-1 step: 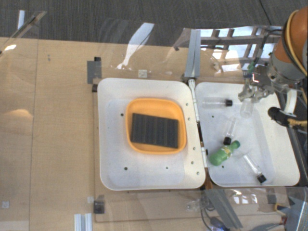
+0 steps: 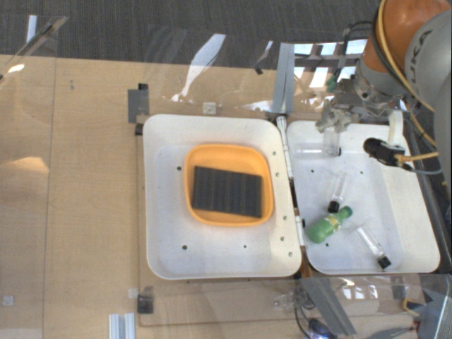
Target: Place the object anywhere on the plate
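Right now my gripper (image 2: 332,134) hangs empty with fingers parted over the far end of the right bin (image 2: 417,260), so I'm pre-grasp: next I drop toward the green bottle (image 2: 327,226), destined for the orange plate (image 2: 227,157)

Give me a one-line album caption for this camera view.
Gripper hangs over the right bin near a green bottle; orange plate waits left.

The grey arm (image 2: 424,55) has an orange band (image 2: 409,13) and yellow cables (image 2: 424,157).
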{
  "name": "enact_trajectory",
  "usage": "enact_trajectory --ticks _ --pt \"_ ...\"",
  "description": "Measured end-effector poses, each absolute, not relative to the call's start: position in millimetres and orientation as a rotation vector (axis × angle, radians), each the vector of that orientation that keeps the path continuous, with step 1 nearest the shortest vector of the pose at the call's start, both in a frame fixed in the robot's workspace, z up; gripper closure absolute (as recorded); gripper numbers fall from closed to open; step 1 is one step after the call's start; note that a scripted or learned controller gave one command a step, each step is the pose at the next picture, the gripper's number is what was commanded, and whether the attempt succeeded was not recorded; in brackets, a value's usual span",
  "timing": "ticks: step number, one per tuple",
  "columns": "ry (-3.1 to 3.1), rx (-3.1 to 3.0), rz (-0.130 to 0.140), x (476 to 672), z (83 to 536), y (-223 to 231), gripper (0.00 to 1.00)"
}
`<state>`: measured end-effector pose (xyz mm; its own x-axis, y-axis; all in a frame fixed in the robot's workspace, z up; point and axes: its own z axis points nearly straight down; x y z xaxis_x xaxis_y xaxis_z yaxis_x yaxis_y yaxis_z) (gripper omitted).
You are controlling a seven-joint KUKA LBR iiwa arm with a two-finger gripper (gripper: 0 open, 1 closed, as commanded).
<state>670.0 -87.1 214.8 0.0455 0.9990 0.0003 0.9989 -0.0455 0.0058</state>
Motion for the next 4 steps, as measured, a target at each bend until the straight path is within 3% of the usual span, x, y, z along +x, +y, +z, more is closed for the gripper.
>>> enact_trajectory --ticks 1,2,3,4 --pt "2.338 2.094 0.005 630.5 184.9 -31.6 1.00" --pt "2.430 1.986 0.007 592.9 185.6 14.1 1.00" --pt "2.509 1.885 0.006 550.4 185.0 15.6 1.00" --pt "2.550 1.828 0.008 549.4 185.6 56.9 1.00"
